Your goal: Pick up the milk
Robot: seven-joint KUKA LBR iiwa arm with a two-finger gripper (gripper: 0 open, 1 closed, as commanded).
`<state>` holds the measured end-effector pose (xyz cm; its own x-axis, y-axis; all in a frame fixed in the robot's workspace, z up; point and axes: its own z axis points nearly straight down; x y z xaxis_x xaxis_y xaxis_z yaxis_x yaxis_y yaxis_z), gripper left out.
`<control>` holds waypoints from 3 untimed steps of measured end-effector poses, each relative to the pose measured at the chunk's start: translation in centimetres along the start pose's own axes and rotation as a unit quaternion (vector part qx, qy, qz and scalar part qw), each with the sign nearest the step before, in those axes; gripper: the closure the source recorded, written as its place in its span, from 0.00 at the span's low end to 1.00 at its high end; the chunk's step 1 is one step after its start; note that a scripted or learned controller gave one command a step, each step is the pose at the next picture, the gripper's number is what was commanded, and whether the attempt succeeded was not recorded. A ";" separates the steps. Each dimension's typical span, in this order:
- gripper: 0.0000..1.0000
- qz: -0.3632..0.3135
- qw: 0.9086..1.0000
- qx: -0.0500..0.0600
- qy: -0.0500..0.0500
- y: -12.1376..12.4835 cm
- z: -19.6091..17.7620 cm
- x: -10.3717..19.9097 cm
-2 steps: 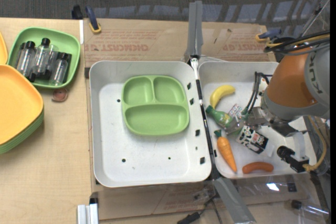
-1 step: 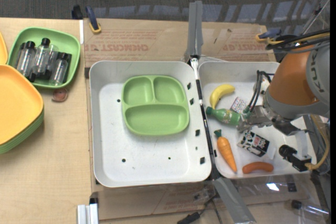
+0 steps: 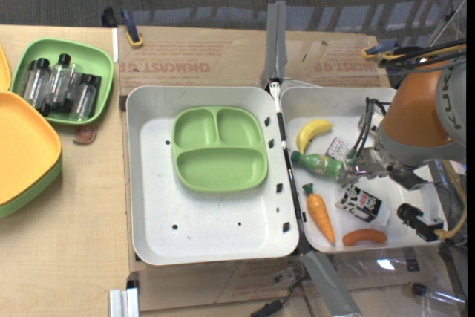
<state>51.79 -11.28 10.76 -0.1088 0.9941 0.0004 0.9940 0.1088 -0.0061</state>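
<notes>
The milk [image 3: 362,203] is a small black-and-white carton lying flat in the right bin [image 3: 386,104], towards its front. My gripper [image 3: 355,172] hangs just above and behind the carton, at the cap end of a green bottle [image 3: 318,163]. The arm's orange band [image 3: 414,115] rises to the right of it. Nothing shows as held, and the carton rests on the bin floor.
Around the milk lie a carrot [image 3: 320,217], a red sausage [image 3: 364,237], a banana [image 3: 312,134] and a small white packet [image 3: 338,149]. The left bin [image 3: 148,182] holds a green divided plate [image 3: 220,148]. A green tray of bottles [image 3: 63,82] and orange plates [image 3: 26,152] sit far left.
</notes>
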 end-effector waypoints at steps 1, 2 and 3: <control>1.00 0.002 1.000 0.001 0.000 0.0 -0.8 -0.1; 1.00 -0.079 0.997 -0.002 -0.001 3.2 -8.4 1.8; 1.00 -0.204 0.979 -0.002 0.000 0.5 -1.3 0.2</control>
<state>52.27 -11.06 12.07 -0.4969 0.8678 0.0015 0.8678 0.4969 -0.0023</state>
